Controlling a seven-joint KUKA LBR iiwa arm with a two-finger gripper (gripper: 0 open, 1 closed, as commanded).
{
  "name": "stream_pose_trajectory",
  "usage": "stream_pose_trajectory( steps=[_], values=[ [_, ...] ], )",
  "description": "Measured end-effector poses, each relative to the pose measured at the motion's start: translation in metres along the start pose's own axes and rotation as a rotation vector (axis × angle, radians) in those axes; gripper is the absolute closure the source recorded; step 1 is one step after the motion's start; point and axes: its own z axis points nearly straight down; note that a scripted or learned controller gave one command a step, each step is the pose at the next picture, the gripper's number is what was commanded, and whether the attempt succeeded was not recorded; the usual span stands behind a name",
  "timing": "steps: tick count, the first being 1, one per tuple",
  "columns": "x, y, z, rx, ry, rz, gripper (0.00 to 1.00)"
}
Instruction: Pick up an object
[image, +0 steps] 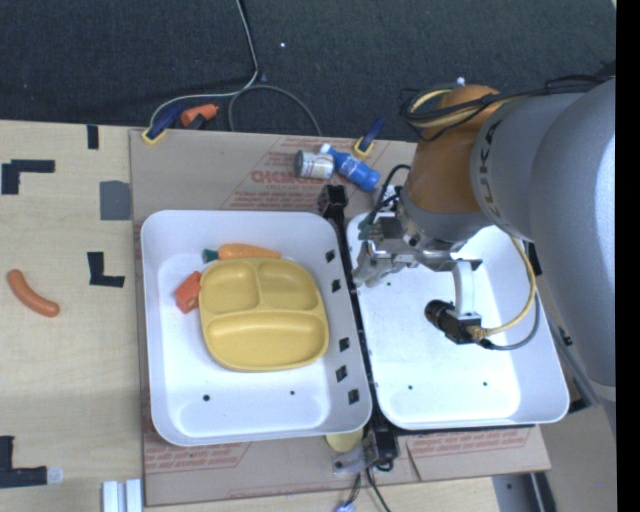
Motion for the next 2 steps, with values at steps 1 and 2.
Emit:
stream_pose_trajectory(
  steps=[1, 2],
  values=[
    [0.072, -0.007, 0.0, 0.0, 0.002, -0.005, 1.0],
    [0.008, 0.026, 0.0, -0.002, -0.004, 0.008, 1.0]
  ],
)
